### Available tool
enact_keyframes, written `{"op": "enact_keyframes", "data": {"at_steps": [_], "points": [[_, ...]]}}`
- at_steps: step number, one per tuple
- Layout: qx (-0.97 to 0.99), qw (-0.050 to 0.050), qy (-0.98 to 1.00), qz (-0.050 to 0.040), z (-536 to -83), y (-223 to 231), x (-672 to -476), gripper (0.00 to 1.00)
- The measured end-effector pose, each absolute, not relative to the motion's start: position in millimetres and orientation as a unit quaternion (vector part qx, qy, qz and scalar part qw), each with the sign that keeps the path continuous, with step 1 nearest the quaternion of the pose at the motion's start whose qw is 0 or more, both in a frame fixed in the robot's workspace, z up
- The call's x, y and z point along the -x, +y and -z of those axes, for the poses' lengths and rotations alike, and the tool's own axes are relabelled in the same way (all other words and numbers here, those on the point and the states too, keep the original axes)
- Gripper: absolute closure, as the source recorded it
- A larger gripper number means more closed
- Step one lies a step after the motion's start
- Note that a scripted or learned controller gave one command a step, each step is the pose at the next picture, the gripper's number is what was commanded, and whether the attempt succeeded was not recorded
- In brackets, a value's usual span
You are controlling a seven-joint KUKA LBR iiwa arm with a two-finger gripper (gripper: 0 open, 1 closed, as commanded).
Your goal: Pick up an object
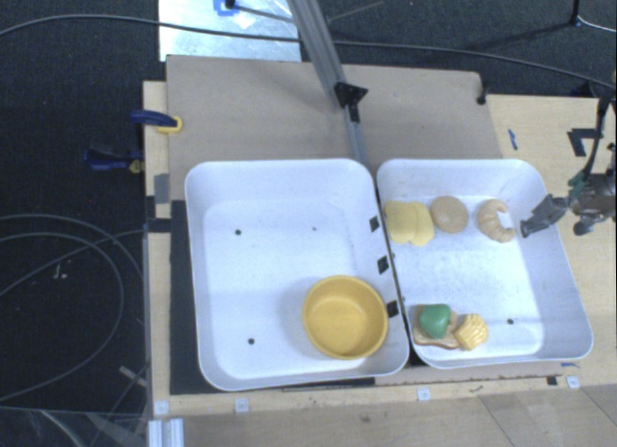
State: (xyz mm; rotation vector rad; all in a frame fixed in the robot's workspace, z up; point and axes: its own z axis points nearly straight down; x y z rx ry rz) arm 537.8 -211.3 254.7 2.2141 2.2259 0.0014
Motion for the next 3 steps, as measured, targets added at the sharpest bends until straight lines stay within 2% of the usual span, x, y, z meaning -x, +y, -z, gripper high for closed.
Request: {"op": "enact_keyframes", "data": {"at_steps": [1,3], "points": [[-0.707,0.000,0.708,0.0003,-213,-210,-538.8,0.00],[-0.707,-0.001,0.707,0.0005,-89,-207,-535.9,0.00]]}}
